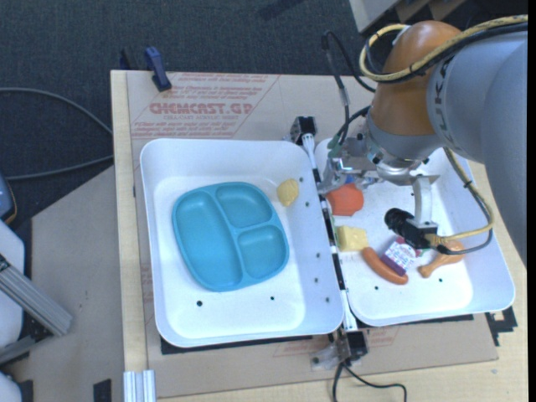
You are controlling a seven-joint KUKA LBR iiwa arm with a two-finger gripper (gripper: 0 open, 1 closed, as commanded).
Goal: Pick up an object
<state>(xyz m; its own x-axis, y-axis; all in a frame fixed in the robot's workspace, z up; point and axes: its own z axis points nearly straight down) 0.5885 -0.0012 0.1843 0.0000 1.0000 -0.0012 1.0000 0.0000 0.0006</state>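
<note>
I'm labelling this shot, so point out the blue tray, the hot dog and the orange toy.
blue tray [229,234], camera view, centre divider.
hot dog [384,265], camera view, middle.
orange toy [346,200], camera view, top surface.

Two white bins – one blue tray – six small objects
</note>
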